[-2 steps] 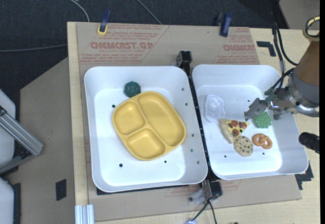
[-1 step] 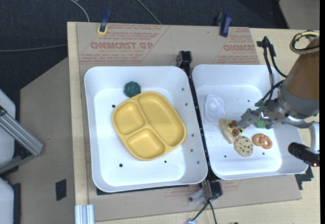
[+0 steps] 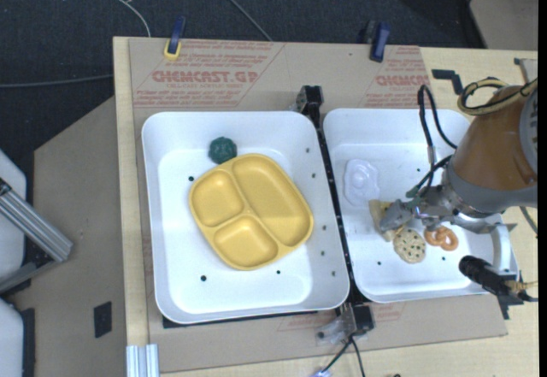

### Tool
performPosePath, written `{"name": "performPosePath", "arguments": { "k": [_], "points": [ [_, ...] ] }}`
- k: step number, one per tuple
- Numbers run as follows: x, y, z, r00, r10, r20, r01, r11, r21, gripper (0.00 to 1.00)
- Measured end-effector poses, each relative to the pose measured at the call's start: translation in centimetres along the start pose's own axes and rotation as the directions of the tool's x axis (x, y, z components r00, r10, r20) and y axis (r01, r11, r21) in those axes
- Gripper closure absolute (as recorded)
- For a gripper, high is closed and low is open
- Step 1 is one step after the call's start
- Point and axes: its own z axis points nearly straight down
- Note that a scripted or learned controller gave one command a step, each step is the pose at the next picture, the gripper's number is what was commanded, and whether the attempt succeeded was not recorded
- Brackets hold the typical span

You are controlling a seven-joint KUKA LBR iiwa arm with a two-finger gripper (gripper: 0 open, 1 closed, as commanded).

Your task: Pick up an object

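In the right bin [image 3: 376,281] lie a round speckled cookie [image 3: 411,245], an orange pretzel [image 3: 443,238], a tan wedge-shaped piece [image 3: 380,212] and a pale translucent object [image 3: 360,180]. My gripper [image 3: 403,215] is low over this bin, just above the cookie and right beside the tan piece. The arm's grey and orange body hides the bin's right side. In the left bin [image 3: 171,281] a small dark green lump [image 3: 223,148] lies at the top edge of a yellow divided plate [image 3: 249,209].
Black cables loop from the arm over the right bin's back edge [image 3: 425,123]. A black divider clip [image 3: 310,98] sits between the bins. Blue clamps [image 3: 377,39] hold the cardboard base at the back.
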Motion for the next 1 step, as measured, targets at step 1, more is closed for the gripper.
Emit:
{"name": "performPosePath", "arguments": {
  "k": [1],
  "points": [
    [0.04,-0.03,2.41,1.000,0.002,0.002,-0.002,1.000,-0.005,0.00]
  ]
}}
